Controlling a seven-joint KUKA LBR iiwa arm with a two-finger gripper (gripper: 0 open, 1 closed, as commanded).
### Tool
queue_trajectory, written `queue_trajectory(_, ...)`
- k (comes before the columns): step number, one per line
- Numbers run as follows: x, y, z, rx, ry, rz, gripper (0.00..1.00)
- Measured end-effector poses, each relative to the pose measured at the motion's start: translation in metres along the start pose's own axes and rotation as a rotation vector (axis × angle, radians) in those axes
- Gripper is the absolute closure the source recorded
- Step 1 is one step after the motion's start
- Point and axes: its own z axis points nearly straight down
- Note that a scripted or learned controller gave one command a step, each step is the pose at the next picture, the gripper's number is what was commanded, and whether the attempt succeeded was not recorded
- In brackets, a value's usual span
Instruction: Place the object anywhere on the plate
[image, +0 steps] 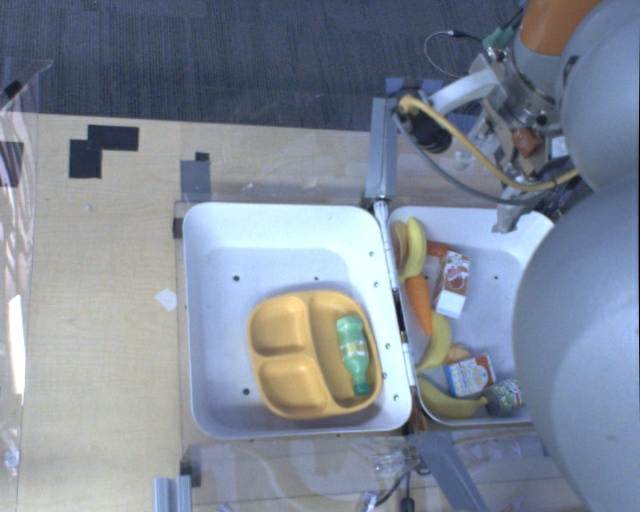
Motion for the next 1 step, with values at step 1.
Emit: queue_trajectory(1,0.0108,0.0566,0.0123,0.000,0.001,0.098,0.00)
